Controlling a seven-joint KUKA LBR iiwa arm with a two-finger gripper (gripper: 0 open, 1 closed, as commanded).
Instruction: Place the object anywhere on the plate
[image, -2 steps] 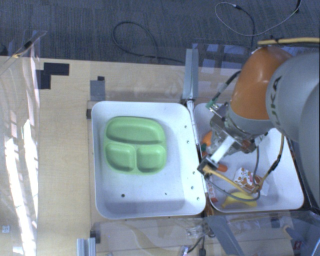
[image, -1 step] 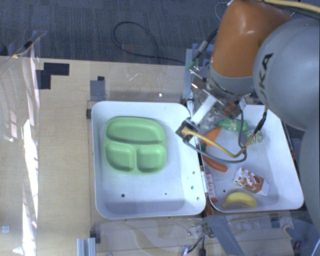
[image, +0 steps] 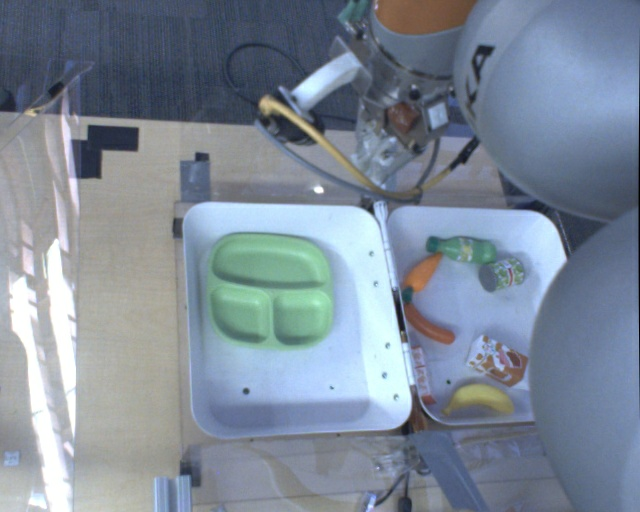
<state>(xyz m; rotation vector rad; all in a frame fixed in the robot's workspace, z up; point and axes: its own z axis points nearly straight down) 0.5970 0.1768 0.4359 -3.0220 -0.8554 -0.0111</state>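
A green plate (image: 268, 290) with three compartments lies in the left white bin (image: 300, 400), toward its far left. In the right bin (image: 535, 235) lie a green bottle (image: 462, 249), an orange carrot (image: 424, 272), a red sausage (image: 430, 325), a small can (image: 502, 274), a red and white packet (image: 496, 360) and a banana (image: 478, 400). My gripper (image: 385, 165) hangs high above the far edge where the two bins meet, apart from all of these. Nothing shows in its grasp.
A yellow hose and black cables (image: 300, 125) loop from the wrist over the bench behind the bins. The big grey arm links cover the right side and the right bin's far corner. A metal ridge (image: 395, 300) divides the bins.
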